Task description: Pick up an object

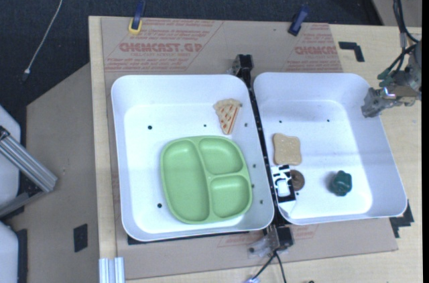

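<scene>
**At the right bin's far right rim: approach phase of a pick, nothing yet grasped**

At the right edge of the right bin (375, 141), the end effector (375, 102) sits over the rim, apart from every object; whether it is wide or narrow cannot be told at this size, and nothing is seen in it. Inside the right bin, a slice of toast (287, 149) lies against its left wall; a small brown round piece (295, 180) rests just nearer the camera from the toast; a dark green object (340, 183) lies near the bin's front wall, to the right of both. The left bin (134, 141), beside the right bin, holds a green divided plate (206, 178) and a waffle wedge (227, 115). Judged stage: reaching, before any descent. The next move likely calls for travel inward over one object, perhaps the green one, then alignment above it.
</scene>
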